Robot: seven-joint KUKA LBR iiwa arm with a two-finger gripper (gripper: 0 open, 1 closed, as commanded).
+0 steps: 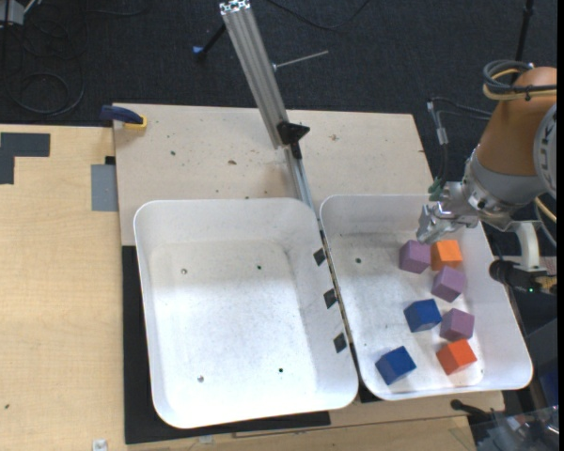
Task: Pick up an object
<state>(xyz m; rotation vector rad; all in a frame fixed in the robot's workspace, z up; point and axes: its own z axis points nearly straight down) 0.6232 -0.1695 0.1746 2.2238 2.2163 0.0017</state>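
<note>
Several small cubes lie in the right bin: a purple cube, an orange cube, a second purple cube, a blue cube, a third purple cube, a red-orange cube and another blue cube. My gripper hangs at the bin's far right, just above the upper purple cube and the orange cube. Nothing shows between its fingers, and their spacing is too small to read.
The left bin sits beside the right one, with black clips along the shared rim. A slanted aluminium bar rises behind the bins. A blue and yellow clamp lies at the bench's far left corner.
</note>
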